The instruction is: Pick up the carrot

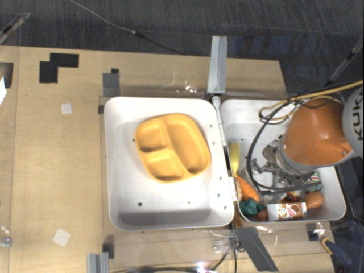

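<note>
The orange carrot (247, 187) lies slanted in the front left corner of the right bin (244, 115), close to the bin's left wall. A green piece (248, 207) sits at its lower end. My gripper (280, 181) hangs low in the right bin under the orange wrist band (315, 132), just to the right of the carrot. The wrist and cables hide most of the gripper, and nothing shows as held by it.
A yellow banana (234, 155) lies along the right bin's left wall behind the carrot. A white labelled bottle (287, 210), a small red item (261, 214) and a brown sausage (314, 199) lie along the front wall. A yellow divided plate (170, 147) sits in the left bin (122, 169).
</note>
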